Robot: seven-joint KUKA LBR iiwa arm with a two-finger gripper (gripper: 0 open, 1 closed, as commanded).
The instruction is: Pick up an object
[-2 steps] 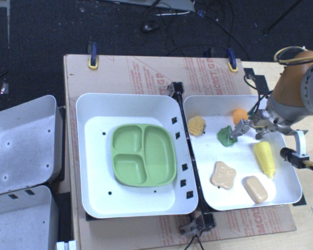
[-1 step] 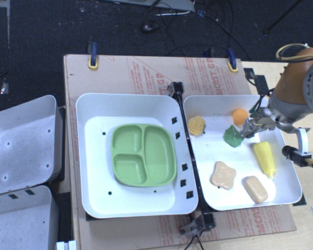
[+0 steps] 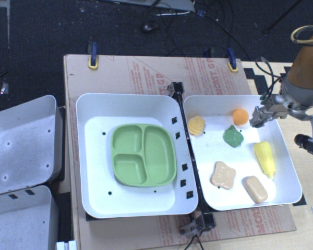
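Camera, one, fixed. Mounted above my surface (image 3: 125, 66), looking down on it at a slant from the near side. Distance: far enough to frame both white bins whole, the left bin (image 3: 88, 155) and the right bin (image 3: 287, 160), side by side, with dark floor (image 3: 41, 25) along the top edge. My arm (image 3: 305, 72) enters from the frame's right, my pincer (image 3: 256, 117) over the right bin.

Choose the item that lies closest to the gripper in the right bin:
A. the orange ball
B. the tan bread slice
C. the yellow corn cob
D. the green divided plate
A: the orange ball sits just left of the gripper at the right bin's upper edge.
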